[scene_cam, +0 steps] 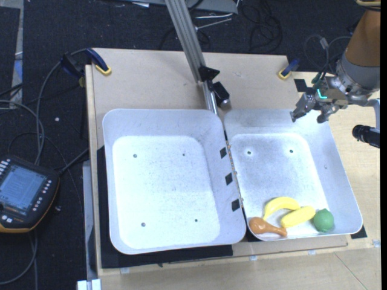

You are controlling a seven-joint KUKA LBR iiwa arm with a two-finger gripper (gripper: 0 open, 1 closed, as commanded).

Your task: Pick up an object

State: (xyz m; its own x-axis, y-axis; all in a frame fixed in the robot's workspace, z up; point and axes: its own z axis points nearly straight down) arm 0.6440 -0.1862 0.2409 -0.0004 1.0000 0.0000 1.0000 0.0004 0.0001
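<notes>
At the far right corner of the right-hand bin: the gripper hangs above the rim, its two fingers spread apart with nothing between them.
Arm: grey wrist with an orange band just above it, reaching in from the right, behind and above the gripper.
Bin under the gripper: the right bin, white and shallow, stretches from the gripper toward the near edge of the bench.
Objects to pick: all lie in the near end of the right bin, well apart from the gripper and on the opposite end of the bin from it.
Yellow banana: curved, nearest the middle of that group.
Second yellow piece: just beside the banana, touching or almost touching it.
Green ball: to the right of the yellow pieces, close to the bin's near right corner.
Orange-brown pear shape: left of the yellow pieces, at the near wall.
Left bin: far left of the gripper, beside the right bin.
Handheld pendant: on the floor, farthest left.
</notes>
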